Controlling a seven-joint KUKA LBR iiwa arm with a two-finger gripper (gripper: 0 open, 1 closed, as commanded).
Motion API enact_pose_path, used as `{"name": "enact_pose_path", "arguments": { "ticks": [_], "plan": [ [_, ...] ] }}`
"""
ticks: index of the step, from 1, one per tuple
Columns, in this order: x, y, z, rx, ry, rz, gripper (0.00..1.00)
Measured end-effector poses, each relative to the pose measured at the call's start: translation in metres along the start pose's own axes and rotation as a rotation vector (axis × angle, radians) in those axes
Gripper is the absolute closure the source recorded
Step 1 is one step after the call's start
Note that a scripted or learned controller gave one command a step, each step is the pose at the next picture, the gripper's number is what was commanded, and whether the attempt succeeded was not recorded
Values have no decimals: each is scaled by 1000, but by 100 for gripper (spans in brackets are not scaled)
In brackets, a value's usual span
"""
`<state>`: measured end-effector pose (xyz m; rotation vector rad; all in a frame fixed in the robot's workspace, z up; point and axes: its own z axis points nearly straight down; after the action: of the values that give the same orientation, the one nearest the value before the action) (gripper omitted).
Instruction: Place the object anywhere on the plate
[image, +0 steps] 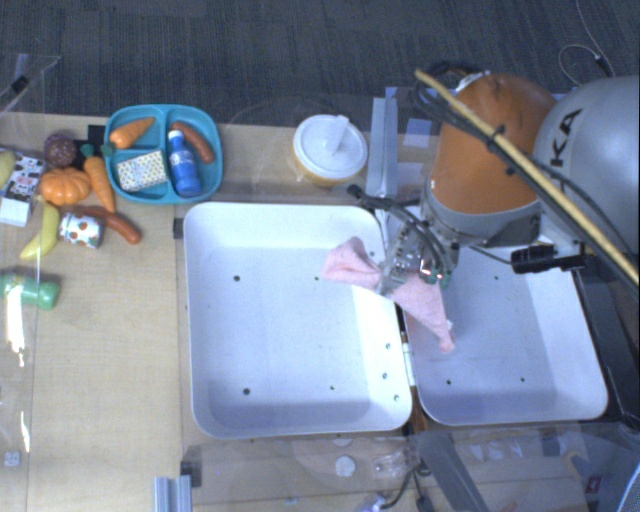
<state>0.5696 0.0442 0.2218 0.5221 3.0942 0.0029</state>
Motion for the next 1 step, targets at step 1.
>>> {"name": "enact_pose_path", "arguments": {
  "ticks": [1],
  "plan": [
    [17,47,1,-2,-3,-339,100]
  ]
}}
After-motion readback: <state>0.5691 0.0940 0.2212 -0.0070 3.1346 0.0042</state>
